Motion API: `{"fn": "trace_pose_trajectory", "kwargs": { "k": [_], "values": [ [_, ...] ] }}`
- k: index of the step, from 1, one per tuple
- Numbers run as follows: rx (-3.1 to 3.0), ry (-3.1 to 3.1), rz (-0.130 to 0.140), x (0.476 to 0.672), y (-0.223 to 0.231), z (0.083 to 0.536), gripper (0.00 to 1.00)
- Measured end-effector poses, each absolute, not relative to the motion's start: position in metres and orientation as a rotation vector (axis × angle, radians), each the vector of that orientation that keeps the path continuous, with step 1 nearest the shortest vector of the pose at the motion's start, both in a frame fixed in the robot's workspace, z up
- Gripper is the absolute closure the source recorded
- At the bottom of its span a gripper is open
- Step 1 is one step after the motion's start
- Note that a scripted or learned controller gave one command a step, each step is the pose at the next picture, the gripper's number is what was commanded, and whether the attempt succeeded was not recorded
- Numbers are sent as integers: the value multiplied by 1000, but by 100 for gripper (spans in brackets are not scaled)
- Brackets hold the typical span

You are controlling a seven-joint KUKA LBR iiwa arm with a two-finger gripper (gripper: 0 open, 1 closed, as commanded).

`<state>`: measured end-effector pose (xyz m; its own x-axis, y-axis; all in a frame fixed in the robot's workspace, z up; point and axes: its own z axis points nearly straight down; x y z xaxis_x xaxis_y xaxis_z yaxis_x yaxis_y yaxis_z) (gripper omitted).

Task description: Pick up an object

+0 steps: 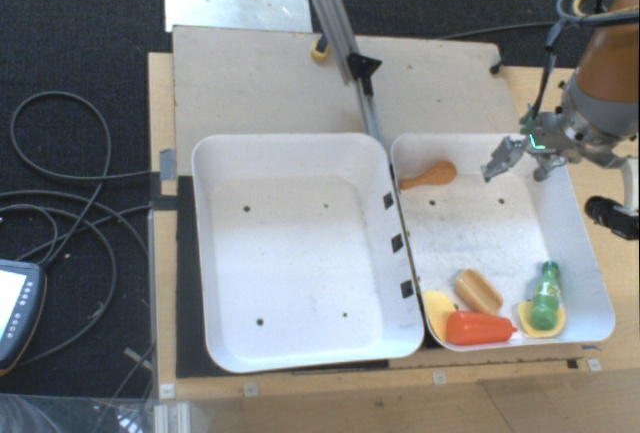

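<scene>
Four objects await selection; pincer (512, 161) hovers empty, approach step, finger state indeterminate. Nearest target: drumstick (430, 175) just left; next move requires descent onto it.

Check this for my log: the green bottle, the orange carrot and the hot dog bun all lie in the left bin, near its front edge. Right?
Wrong bin. The camera view shows the green bottle, the orange carrot and the hot dog bun in the right bin, near its front edge.

From here I lose the grey, orange-banded arm (608, 71) past the right edge, and the red object (479, 327) covers part of the yellow piece (437, 306).
</scene>
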<state>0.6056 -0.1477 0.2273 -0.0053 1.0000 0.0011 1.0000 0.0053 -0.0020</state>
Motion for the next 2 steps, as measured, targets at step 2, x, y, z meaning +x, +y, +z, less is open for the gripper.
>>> {"fn": "trace_pose_trajectory", "kwargs": {
  "k": [2],
  "values": [
    [-2218,-2223,2,612,-151,185,0]
  ]
}}
